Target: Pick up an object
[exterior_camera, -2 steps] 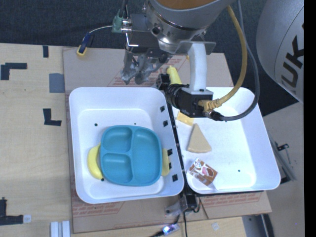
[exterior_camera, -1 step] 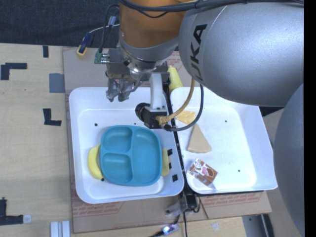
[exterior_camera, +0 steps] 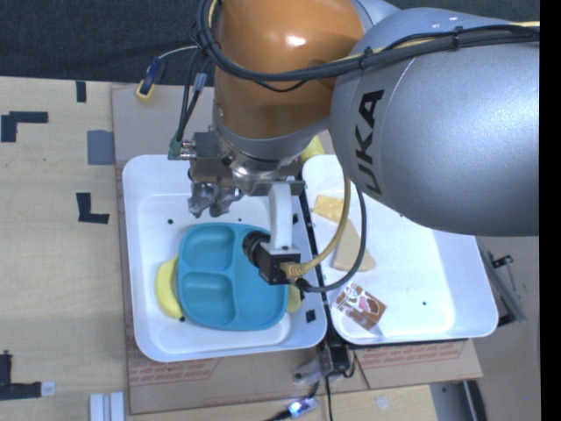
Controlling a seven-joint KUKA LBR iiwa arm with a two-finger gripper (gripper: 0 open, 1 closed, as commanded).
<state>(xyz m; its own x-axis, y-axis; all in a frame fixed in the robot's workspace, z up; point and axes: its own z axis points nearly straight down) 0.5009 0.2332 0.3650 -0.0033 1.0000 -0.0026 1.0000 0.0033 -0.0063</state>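
Camera view: gripper (finger state unclear) hangs above blue tray in left bin.

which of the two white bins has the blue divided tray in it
The left bin holds the blue tray; the right bin holds yellow pieces and a small wrapper.

The grey arm bears black letters "UKA", the brand partly hidden.

Divided tray in left bin, banana at its left; wrapper in right bin.
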